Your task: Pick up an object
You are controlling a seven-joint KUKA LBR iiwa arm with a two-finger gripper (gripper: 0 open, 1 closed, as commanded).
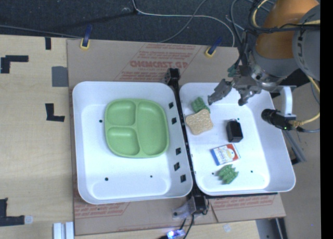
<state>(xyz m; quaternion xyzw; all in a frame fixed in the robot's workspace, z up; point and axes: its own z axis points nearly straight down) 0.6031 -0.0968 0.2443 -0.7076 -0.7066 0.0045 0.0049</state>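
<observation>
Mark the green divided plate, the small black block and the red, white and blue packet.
Green divided plate [137,127]: camera view, centre ridge.
Small black block [234,130]: camera view, top face.
Red, white and blue packet [225,154]: camera view, printed face.

One fixed camera looks down at a slant over the table [31,128], apparently from its near side, taking in both bins [83,128].

Grey arm [291,29] with an orange band reaches in from the desk's far right corner, its gripper [229,95] pointing down with both fingers [217,94] spread apart, holding nothing.
</observation>
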